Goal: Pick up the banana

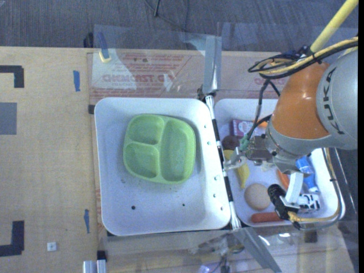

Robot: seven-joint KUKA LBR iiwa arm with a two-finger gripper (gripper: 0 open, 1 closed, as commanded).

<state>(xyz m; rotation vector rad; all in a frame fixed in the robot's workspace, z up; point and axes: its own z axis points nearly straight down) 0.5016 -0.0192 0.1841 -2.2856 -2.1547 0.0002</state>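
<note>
Pincer [238,157] over yellow banana [242,175] (partly hidden)

Bench [45,152] with two bins [108,209]

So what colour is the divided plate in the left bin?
Light green all over, no pattern; the divided plate shows clearly in the camera view.

Claw [238,159] over banana [242,174] in right bin [336,193]
</note>
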